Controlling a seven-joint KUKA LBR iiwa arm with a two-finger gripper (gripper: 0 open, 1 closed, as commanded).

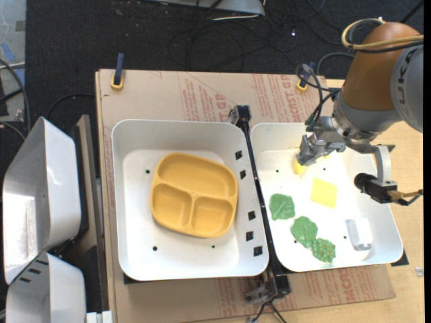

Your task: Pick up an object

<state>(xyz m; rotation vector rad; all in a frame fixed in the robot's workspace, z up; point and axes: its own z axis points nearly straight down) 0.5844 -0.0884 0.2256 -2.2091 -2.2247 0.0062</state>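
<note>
The bench [175,89] is a big brown board, and it carries two white bins side by side.

The left bin [128,180] holds one thing: a yellow tray [194,194] with three sections. The tray lies flat in the middle of that bin, well away from all four walls.

The right bin [269,136] touches the left bin along one side. The grey arm [377,79] with its orange band comes in over the far right corner of this bin.

The gripper [306,159] points down near the far edge of the right bin, a bit toward the left wall. It is right over a small yellow piece [299,169], which peeks out just under its tips. It is too small to tell how wide the tips stand, or if they have hold of the piece.

A flat yellow square [324,193] lies near the middle of the right bin. Three green leafy pieces sit toward the near edge in a slanting row. The first leaf [281,206] is close to the left wall. The second leaf [304,230] is just beside it, nearer the front. The third leaf [324,249] is by the near edge. A small whitish block [358,233] lies near the near right corner, apart from the leaves.
</note>
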